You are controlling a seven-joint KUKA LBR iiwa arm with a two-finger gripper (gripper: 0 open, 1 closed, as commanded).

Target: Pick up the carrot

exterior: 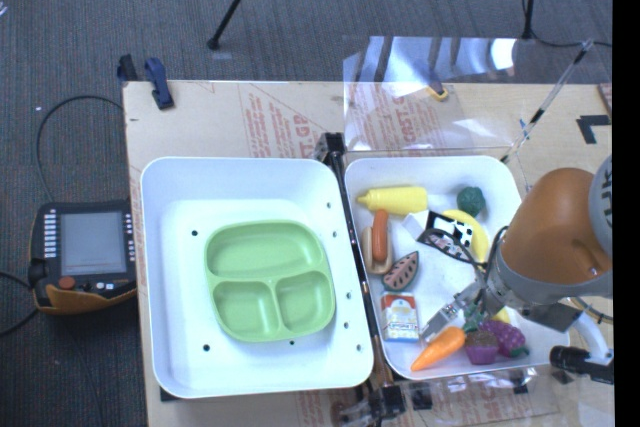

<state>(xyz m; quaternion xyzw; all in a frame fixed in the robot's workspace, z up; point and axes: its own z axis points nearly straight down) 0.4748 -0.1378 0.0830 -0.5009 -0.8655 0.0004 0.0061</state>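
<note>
The orange carrot [438, 349] lies near the front edge of the right bin [505, 171], with its tip pointing front-left. My gripper [453, 314] hangs just above and behind the carrot's thick end, coming down from the orange wrist band at the right. It is close to the carrot, but I cannot make out any contact. The arm hides the back right part of the bin.
Beside the carrot are purple grapes [497, 339] on its right and a small carton [400, 316] on its left. Further back lie a watermelon slice [402, 270], a hot dog [379, 239], a yellow bottle [394, 201], a banana [471, 233] and a green vegetable [471, 201]. The left bin [170, 215] holds a green divided plate [222, 260].
</note>
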